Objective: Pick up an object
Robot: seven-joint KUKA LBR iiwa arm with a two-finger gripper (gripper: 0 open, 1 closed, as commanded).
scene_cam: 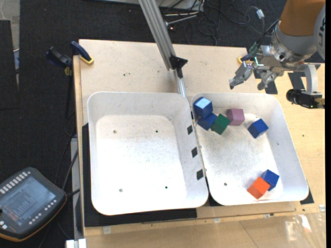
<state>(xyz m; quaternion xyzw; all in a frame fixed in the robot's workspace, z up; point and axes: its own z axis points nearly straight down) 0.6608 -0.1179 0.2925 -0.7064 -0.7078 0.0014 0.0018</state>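
While the gripper [255, 80] hangs past the far rim of the right bin [295, 154], its fingers spread around nothing, the blocks lie inside that bin: a green block [221, 123] near the far rim, an orange block [258, 188] near the front rim.

Mid right bin [289, 143] open; 4 blocks [220, 119] near top-left, maybe touching.

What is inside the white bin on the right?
The right bin holds seven small blocks: a blue pair, green, purple, blue, and orange touching blue. Anything beneath them is hidden.
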